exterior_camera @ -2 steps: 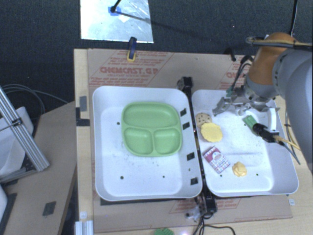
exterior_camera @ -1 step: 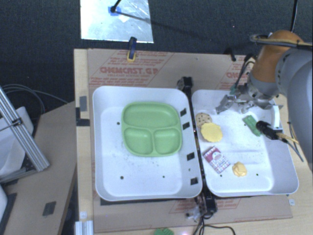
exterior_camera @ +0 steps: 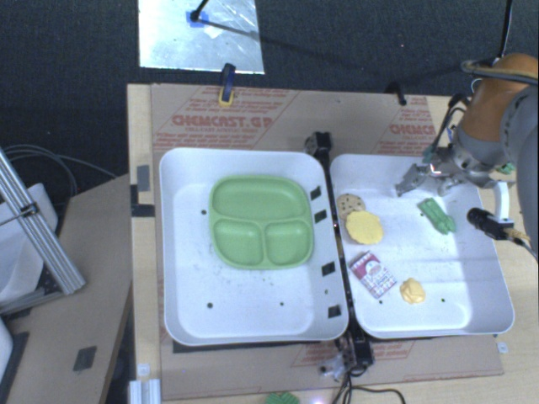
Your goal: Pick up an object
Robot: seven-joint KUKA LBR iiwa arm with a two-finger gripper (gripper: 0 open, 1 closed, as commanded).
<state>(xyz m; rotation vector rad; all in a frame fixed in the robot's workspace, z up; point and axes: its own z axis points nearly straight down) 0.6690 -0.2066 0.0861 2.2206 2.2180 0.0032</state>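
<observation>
My gripper (exterior_camera: 428, 183) hangs over the far right part of the right bin (exterior_camera: 472, 310), its fingers spread open with nothing between them. Just below it, towards the front, lies a small green object (exterior_camera: 436, 215), apart from the fingertips. Further left in the same bin are a brown cookie (exterior_camera: 349, 202) and a yellow round piece (exterior_camera: 364, 226), which touch each other. A red and white packet (exterior_camera: 372, 274) and a small yellow lump (exterior_camera: 412, 290) lie nearer the front.
The left bin (exterior_camera: 181, 251) holds a green divided plate (exterior_camera: 259, 222). A black-clipped ridge (exterior_camera: 330, 225) separates the two bins. The arm's orange-banded wrist (exterior_camera: 497, 99) stands above the right bin's far right corner.
</observation>
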